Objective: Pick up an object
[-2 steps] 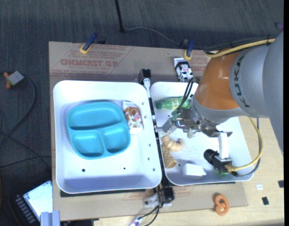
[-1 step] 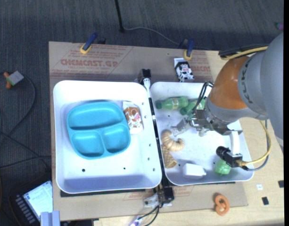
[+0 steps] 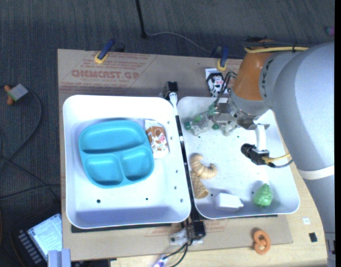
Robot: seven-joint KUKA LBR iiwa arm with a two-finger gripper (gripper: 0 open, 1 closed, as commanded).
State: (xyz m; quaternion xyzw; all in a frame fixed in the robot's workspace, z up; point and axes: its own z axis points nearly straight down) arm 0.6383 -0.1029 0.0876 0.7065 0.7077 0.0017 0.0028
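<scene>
At centre left, the blue three-compartment plastic tray looks smooth and glossy; the two shallow white plastic bins look smooth; the brown cardboard-like bench sheet is matt.

The big plastic tray with three sections is bright blue. It sits in a white bin. The small packet beside it is brown and white. The bumpy toy is green. The curly croissant-shaped toy is tan. The small block is white. The arm is grey with an orange band. The bench top is light brown with red letters.
</scene>
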